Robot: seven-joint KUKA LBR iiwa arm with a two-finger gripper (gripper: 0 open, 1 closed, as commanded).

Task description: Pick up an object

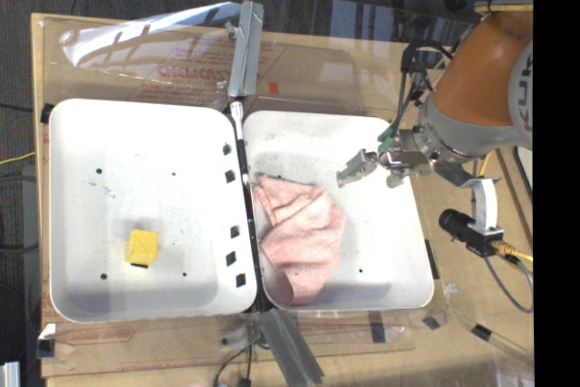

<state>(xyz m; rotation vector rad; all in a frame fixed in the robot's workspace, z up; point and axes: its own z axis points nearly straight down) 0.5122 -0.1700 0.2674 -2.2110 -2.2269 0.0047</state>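
Start at the left bin (72, 195), where you see a small yellow block (142, 247) lying near its near-left corner; it looks light and probably spongy, and you could close on its flat sides. In the right bin (399, 285), a crumpled pink cloth (302, 236) lies against the divider (237, 195) between the bins, running toward the near edge. You should expect it to be soft, limp and light, so it will drape and sag when lifted; a raised fold around its middle looks like the best hold. Further right, the gripper (373, 165) hovers over the far part of that bin, apart from the cloth. Its fingers look spread and pinch nothing.
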